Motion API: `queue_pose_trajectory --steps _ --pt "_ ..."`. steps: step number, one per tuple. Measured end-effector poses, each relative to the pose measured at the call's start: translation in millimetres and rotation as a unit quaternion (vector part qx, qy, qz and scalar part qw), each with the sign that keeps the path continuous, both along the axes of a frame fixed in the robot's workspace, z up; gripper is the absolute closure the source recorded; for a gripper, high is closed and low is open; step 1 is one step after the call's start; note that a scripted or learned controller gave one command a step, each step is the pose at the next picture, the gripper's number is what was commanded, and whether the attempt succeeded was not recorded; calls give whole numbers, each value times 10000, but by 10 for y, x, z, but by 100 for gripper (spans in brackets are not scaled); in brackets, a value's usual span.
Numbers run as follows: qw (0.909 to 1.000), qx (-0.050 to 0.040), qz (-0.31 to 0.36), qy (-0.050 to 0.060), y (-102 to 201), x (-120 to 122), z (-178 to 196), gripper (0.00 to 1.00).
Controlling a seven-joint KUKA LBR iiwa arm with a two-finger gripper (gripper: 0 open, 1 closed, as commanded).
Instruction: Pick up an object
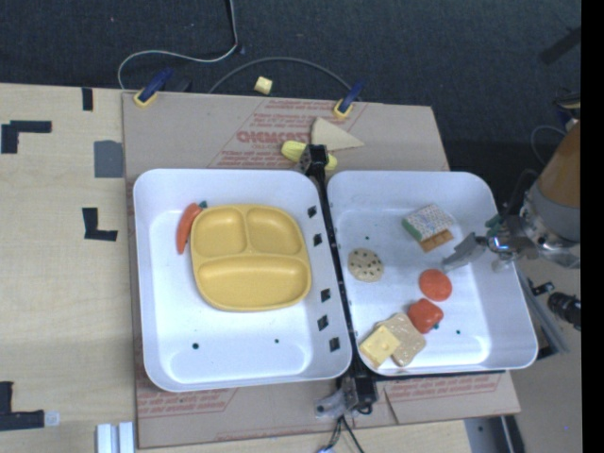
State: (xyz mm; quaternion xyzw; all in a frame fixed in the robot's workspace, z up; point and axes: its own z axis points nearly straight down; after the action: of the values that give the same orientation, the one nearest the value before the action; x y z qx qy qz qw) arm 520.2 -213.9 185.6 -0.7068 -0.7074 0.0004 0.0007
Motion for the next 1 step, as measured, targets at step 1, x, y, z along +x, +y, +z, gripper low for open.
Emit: queue_pose_trajectory --steps 1 --pt "10000 -25 6 -24 304 114 -1045 0"
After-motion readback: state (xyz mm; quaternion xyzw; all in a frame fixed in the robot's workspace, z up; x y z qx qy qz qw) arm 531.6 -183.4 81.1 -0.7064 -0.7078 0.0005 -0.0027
